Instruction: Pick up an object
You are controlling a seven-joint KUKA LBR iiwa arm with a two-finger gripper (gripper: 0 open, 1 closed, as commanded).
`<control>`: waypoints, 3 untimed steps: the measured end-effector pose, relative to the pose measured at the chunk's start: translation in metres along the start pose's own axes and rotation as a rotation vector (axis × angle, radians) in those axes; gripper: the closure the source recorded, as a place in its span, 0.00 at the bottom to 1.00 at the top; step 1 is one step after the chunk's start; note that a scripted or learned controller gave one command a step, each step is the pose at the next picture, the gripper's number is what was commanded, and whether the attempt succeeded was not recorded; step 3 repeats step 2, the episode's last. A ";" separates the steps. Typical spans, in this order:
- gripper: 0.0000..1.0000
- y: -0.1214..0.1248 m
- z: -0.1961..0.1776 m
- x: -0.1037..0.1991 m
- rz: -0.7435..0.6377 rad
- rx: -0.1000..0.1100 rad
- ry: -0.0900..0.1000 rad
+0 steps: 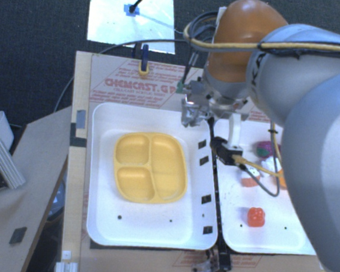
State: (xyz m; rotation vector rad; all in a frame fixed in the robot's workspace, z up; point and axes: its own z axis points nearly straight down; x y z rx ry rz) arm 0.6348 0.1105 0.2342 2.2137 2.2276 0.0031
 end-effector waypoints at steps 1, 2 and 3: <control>1.00 -0.014 0.008 -0.003 0.006 0.003 -0.001; 0.00 -0.013 0.008 -0.003 0.005 0.001 -0.001; 0.00 -0.013 0.008 -0.003 0.005 0.001 -0.001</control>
